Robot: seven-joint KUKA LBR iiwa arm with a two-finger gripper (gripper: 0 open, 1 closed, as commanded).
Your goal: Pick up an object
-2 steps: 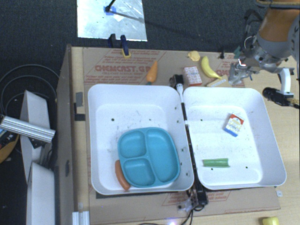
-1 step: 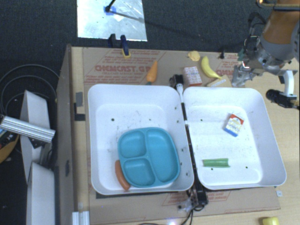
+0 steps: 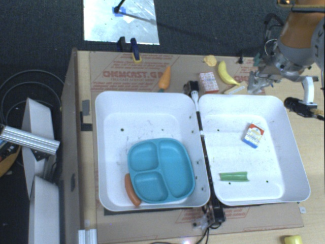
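Note:
The right bin [image 3: 289, 136] holds a small red, white and blue box [image 3: 253, 134] toward its far right. A green flat stick [image 3: 233, 176] lies nearer the bin's front. In the left bin [image 3: 109, 136] sits a blue divided plate [image 3: 161, 169] with an orange sausage-shaped thing [image 3: 132, 189] beside its left front edge. My gripper [image 3: 258, 85] hangs above the far rim of the right bin, up and to the right of the small box, with nothing seen between its fingers.
Behind the bins on the cardboard lie a carrot [image 3: 164, 78], a small pink box [image 3: 208, 82], a banana [image 3: 226, 73] and a small yellow piece [image 3: 210, 60]. A shiny metal sheet [image 3: 121, 14] lies on the floor beyond. A yellow thing [image 3: 292, 239] sits at the bottom right.

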